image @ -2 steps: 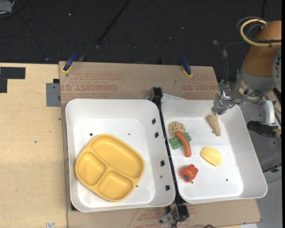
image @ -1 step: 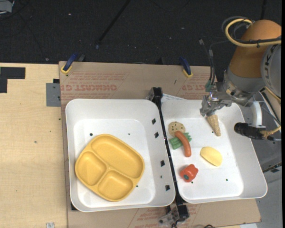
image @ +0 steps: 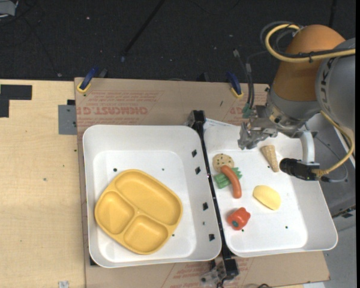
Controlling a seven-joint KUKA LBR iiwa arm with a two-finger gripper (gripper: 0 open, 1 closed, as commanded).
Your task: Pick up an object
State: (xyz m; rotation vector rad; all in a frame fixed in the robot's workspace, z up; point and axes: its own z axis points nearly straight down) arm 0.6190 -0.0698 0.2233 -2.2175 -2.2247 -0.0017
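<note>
While the grey two-finger gripper [image: 252, 138] hangs over the right white bin [image: 300, 236] (its far edge), whether its fingers are released or clenched I cannot tell; a tan cone-shaped toy [image: 270, 156] lies just beside it.

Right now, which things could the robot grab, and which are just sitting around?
For the job: end effector; cookie; carrot; cone; lemon; red pepper, all in the right bin.

Just lying about: yellow plate in the left bin; blue clamps; cardboard.
</note>
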